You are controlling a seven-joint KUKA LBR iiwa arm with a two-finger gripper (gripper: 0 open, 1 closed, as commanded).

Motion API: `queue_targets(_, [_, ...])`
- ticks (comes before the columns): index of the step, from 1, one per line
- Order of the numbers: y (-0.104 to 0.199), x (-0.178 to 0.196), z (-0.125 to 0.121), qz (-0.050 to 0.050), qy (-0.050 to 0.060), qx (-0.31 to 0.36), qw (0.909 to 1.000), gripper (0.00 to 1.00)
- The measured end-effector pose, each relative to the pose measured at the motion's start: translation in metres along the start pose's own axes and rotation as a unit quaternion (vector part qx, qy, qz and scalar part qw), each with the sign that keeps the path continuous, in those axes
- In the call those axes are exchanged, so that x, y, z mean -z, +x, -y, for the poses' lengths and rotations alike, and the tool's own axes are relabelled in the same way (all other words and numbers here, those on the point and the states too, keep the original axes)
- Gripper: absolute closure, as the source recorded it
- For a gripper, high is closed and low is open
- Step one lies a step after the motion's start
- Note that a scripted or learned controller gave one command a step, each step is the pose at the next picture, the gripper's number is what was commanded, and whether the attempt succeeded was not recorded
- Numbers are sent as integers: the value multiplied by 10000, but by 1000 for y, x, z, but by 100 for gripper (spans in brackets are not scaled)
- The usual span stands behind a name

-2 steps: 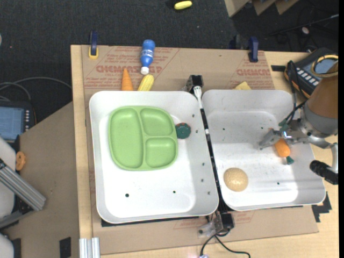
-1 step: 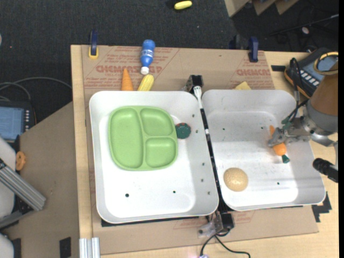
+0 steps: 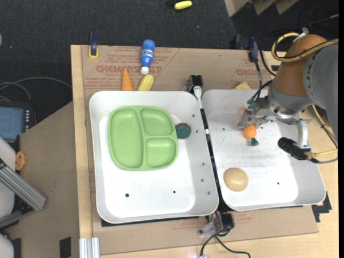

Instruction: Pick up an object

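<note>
Fingers point(image 3: 251, 118) hang over an orange toy carrot point(image 3: 250, 133) just below them; their state cannot be told.

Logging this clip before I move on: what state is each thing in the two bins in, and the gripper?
Gripper: low in the right bin, right above the toy carrot; grip unclear.
Toy carrot: lying on the bin floor, under the gripper.
Tan bread roll: resting untouched, near the right bin's front.
Green divided plate: flat in the left bin.
Small teal object: beside the plate's right edge.
</note>
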State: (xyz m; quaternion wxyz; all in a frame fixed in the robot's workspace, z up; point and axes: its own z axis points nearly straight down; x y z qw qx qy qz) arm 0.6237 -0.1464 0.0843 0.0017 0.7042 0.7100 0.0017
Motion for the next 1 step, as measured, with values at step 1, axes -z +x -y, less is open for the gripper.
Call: queue_targets(1, [69, 107, 46, -7, -14, -6, 10000, 100])
